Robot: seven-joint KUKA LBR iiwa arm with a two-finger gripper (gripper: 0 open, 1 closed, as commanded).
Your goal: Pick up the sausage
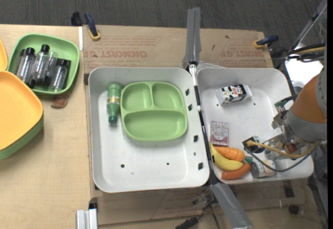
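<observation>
The sausage point(235, 173), a short orange-red piece, lies near the front edge of the right bin point(260, 118). It sits just below a yellow banana point(222, 161) and an orange carrot point(230, 153). My gripper point(259, 163) is low in the bin's front right corner, right beside the sausage's right end, with cables looped around it. The grey arm with its orange band point(312, 104) comes in from the right. Nothing visibly sits between the fingers.
The right bin also holds a pink packet point(219, 132) and a small black-and-white box point(232, 93). In the left bin are a green divided plate point(153, 111) and a green bottle point(113, 102). Far left, a green tray of bottles point(44, 64) and orange plates point(18, 116).
</observation>
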